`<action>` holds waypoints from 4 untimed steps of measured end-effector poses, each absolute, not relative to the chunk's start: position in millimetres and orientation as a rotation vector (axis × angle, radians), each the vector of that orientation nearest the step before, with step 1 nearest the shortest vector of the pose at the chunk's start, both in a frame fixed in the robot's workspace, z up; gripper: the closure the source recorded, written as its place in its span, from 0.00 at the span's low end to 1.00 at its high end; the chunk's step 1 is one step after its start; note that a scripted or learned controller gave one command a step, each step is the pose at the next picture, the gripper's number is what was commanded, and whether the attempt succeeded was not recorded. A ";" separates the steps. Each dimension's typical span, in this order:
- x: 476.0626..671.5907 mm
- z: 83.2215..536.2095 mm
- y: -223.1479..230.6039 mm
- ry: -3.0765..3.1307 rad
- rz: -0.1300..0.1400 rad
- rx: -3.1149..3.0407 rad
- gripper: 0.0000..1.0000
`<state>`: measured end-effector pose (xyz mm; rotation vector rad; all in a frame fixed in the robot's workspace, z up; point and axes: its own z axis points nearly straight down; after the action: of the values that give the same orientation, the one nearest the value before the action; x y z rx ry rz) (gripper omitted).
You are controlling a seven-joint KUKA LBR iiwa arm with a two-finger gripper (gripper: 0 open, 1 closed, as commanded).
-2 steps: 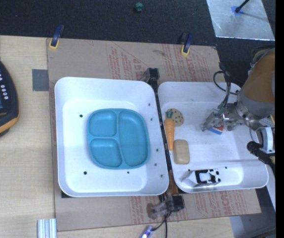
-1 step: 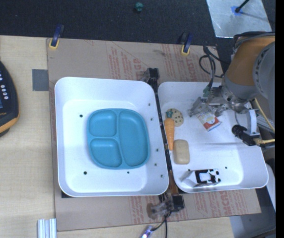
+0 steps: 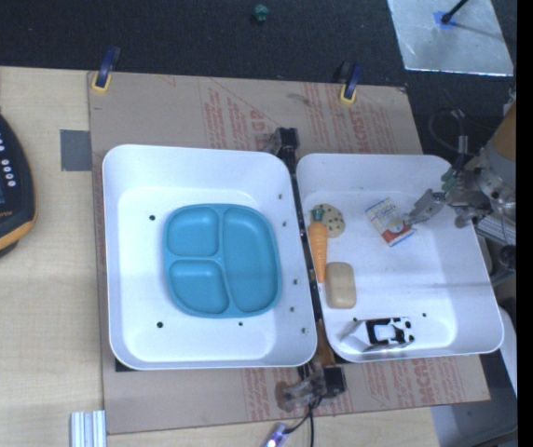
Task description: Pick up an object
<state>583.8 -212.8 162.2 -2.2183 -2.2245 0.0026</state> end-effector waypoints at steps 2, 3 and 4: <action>656.4 92.2 -155.9 -2.224 0.002 -2.216 0.00; 656.4 141.8 -212.6 -2.224 0.002 -2.219 0.00; 638.8 114.0 -199.3 -2.223 0.004 -2.217 0.00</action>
<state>638.8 -199.3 114.0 -2.2167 -2.2227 0.0045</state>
